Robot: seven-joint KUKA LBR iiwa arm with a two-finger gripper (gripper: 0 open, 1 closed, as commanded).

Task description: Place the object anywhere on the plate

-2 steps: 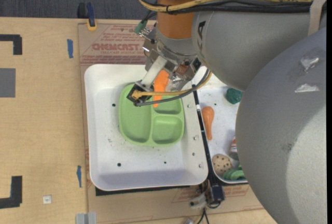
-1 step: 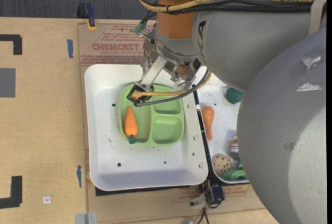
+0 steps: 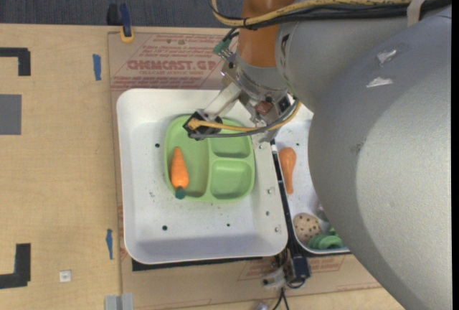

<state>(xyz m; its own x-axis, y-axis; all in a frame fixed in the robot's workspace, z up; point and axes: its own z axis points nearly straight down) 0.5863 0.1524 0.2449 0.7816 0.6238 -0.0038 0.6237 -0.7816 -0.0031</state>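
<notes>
A green plate (image 3: 231, 179) with three compartments lies in the left white bin (image 3: 143, 158). An orange toy carrot (image 3: 178, 169) with a green stem end lies lengthwise in the plate's long left compartment, apart from the gripper. My gripper (image 3: 264, 112) hangs under the orange-banded wrist, over the plate's upper right corner and the wall between the two bins. The big grey arm covers most of the view's right side.
The right bin (image 3: 304, 190) holds a second orange carrot (image 3: 287, 166) near its left wall, a speckled cookie (image 3: 307, 227) and a green item (image 3: 328, 241) at its front, partly under the arm. Brown cardboard (image 3: 165, 64) lies behind the bins.
</notes>
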